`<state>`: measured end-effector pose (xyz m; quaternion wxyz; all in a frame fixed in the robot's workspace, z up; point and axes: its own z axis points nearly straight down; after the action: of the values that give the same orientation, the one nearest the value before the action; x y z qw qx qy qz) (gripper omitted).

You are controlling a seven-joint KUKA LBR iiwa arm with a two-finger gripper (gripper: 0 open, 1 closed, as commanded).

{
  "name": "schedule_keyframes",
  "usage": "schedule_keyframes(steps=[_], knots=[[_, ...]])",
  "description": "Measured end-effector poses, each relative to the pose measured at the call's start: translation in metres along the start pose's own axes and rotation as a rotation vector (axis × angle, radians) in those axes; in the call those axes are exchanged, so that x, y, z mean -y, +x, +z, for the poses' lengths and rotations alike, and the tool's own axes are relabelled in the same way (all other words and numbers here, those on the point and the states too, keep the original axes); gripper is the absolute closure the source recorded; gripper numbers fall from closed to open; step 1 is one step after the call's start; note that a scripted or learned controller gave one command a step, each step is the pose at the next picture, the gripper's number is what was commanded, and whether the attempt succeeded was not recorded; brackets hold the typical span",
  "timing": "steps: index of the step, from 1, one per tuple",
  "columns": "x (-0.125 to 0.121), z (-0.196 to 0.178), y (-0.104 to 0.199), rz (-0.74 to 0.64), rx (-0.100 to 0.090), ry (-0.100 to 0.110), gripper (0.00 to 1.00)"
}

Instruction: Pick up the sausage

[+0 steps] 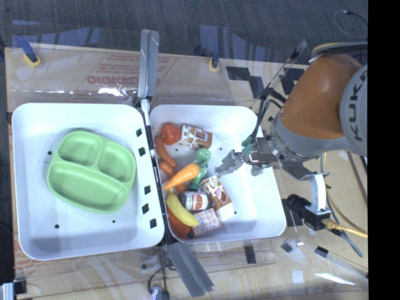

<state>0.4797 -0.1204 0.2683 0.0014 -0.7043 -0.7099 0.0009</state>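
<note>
The sausage [164, 154], a reddish-brown link, lies along the left wall of the right bin [262, 214], just under a red tomato [170, 132] and partly beneath the carrot [181, 175]. My gripper [227, 163] reaches in from the right and hangs over the middle of the right bin. It sits about a hand's width to the right of the sausage, beside a green vegetable [202, 157]. I see nothing held in it.
The right bin also holds a banana [179, 211], a can [195, 200], two small cartons [195, 137] [216, 192] and a wrapped packet [207, 222]. A green divided plate [92, 170] lies in the left bin [28, 230]. A metal divider [148, 61] stands between the bins.
</note>
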Motion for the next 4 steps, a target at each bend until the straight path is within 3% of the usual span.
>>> schedule_keyframes(steps=[1, 2, 3, 4], knots=[[-0.069, 0.083, 0.009, -0.052, 0.001, 0.001, 0.00], [-0.127, 0.177, -0.038, 0.076, 0.001, -0.001, 0.00], [-0.164, 0.179, -0.034, 0.178, 0.000, 0.035, 0.00], [-0.158, 0.157, -0.074, 0.244, 0.000, 0.002, 0.00]])
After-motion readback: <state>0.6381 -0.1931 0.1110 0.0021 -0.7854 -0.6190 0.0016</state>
